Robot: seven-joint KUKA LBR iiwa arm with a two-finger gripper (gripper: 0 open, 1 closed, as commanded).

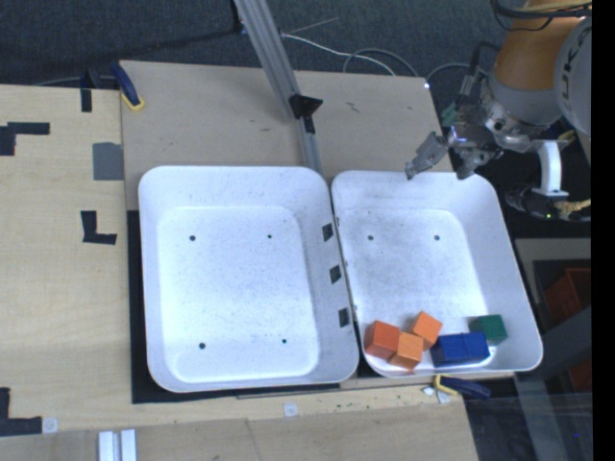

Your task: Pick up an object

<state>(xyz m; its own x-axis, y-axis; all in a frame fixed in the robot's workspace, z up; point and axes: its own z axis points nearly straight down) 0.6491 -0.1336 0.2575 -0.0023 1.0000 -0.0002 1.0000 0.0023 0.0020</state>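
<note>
The gripper (444,157) hangs over the right bin's (500,221) far rim, fingers spread apart, nothing between them. The arm's upper part is cut off. Near edge: three orange blocks (384,338), a blue brick (460,349), a green cube (491,327), clustered, matte, hard-edged.

Showing as smooth white plastic with a faint sheen and dark speckling: left bin (163,286) and right bin (509,286). Looking like matt, pale wood-grain board: surface (58,286). Appearing matt and solid-coloured: orange blocks (384,337), blue block (459,349), green block (491,327). Reading as brushed grey metal: slanted rail (271,41). Glinting dully, metallic grey: gripper (444,157).
</note>
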